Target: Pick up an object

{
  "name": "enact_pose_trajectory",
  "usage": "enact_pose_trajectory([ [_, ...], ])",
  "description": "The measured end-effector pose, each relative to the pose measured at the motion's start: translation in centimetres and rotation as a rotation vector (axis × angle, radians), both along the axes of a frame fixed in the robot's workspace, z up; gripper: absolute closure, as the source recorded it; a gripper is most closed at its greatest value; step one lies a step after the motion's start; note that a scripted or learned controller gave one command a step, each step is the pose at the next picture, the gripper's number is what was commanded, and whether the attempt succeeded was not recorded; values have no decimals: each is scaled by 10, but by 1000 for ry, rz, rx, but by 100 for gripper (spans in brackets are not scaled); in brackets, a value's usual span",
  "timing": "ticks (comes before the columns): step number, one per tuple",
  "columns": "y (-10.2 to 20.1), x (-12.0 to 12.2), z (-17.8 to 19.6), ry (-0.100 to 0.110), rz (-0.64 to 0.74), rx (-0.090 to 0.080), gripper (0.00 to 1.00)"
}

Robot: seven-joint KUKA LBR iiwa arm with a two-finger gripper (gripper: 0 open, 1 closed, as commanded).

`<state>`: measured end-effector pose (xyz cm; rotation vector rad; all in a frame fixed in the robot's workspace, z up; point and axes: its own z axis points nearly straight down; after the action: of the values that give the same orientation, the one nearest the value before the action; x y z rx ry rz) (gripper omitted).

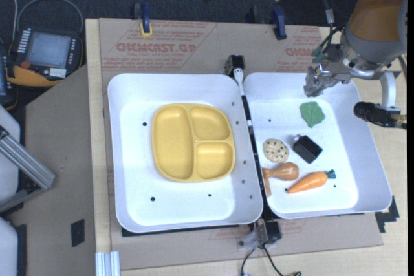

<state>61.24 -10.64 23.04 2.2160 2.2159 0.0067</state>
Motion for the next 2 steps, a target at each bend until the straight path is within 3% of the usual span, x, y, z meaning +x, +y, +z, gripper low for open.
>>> enact_pose_trajectory([
  [1, 2, 12, 54, -1, 1, 0, 100],
  [2, 43, 2, 47, 11, 4, 4, 100],
])
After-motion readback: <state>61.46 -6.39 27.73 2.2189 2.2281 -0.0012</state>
